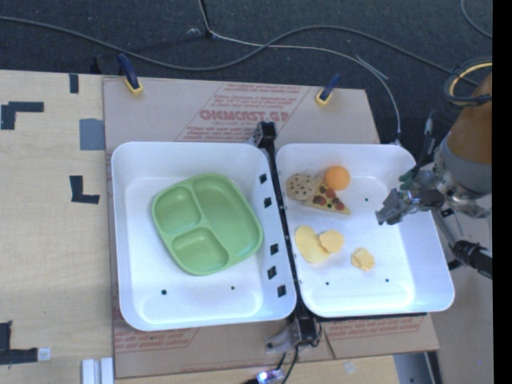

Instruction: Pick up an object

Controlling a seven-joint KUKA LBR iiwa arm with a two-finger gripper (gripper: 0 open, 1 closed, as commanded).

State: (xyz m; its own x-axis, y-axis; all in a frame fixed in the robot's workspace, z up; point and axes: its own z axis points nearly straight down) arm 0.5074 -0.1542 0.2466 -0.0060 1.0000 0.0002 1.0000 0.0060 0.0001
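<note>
A pale wooden desk [48,238] is seen from above against dark carpet, with a sheet of cardboard [240,110] clamped to it and two shallow white bins laid side by side on top. A green divided plate [206,222] lies in the left bin [128,294]. In the right bin [424,290] several small items are gathered toward the left half: an orange ball [337,178], a cookie [301,186] and a pizza slice [330,202] close together, and, nearer the camera, two yellow slices [318,243] and a smaller yellow piece [363,259].

The approach step is judged to be in hand; nothing has been picked. The grey arm [468,162] is extended in from the right, with its end effector [394,210] held at the right bin's right side, well apart from every item. How far the end effector is open cannot be told, and nothing is seen in its hold. For the next move, travel toward the items would be called for, followed by a descent over a single chosen piece.
</note>
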